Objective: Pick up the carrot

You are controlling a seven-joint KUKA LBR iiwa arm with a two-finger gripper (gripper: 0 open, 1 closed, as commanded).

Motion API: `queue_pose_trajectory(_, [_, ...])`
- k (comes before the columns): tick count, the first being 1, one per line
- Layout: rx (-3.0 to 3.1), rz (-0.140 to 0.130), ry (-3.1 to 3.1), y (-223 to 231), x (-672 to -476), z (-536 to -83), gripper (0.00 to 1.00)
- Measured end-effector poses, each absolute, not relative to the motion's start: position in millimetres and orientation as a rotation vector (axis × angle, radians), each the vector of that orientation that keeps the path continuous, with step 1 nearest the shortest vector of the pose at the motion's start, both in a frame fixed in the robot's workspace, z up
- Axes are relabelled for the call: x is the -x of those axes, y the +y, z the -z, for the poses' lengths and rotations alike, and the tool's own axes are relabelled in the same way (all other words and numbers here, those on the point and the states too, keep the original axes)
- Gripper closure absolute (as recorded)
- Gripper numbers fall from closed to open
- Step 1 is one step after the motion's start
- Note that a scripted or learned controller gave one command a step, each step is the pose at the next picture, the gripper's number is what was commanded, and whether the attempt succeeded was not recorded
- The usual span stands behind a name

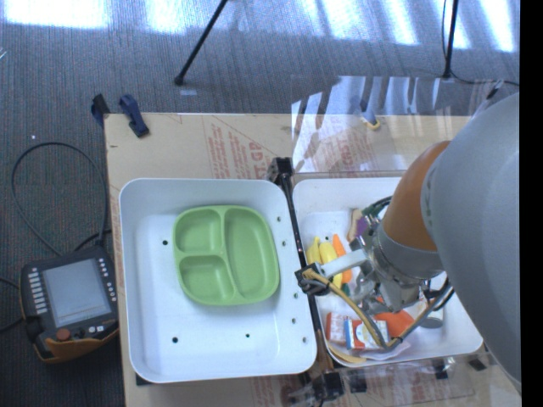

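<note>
- Two shallow white bins sit side by side on the bench: the left bin (144, 312) and the right bin (318, 192), their inner rims touching along the middle.
- One green tray (226, 254) with three compartments lies flat in the left bin, nearer its far edge than its near edge.
- One arm (475, 193) reaches over the right bin, covering most of its right side.
- One gripper (373, 291) hangs low over the middle of the right bin; whether it is released or clenched cannot be told.
- One carrot (339, 247), a small orange piece, lies near the right bin's left edge, just beside a yellow item (320, 251).
- One red-and-white packet (349, 331) lies by the right bin's near edge.
- One handheld controller (72, 299) rests on the floor, left of the bench.
</note>
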State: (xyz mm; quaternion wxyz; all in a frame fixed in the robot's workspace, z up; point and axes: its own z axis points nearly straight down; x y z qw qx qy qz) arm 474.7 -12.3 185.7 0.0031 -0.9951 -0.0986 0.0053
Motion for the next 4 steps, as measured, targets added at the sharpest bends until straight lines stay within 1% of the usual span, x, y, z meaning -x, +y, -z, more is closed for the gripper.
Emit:
queue_pose_trajectory(1, [3.118,-0.016,-0.323,48.1,-474.2,-185.4,1.00])
queue_pose_trajectory(2, [3.121,-0.014,-0.310,89.9,-474.4,-185.2,1.00])
queue_pose_trajectory(3, [3.116,-0.018,-0.366,148.6,-473.9,-160.8,1.00])
queue_pose_trajectory(4, [3.124,-0.015,-0.302,171.2,-474.7,-146.3,1.00])
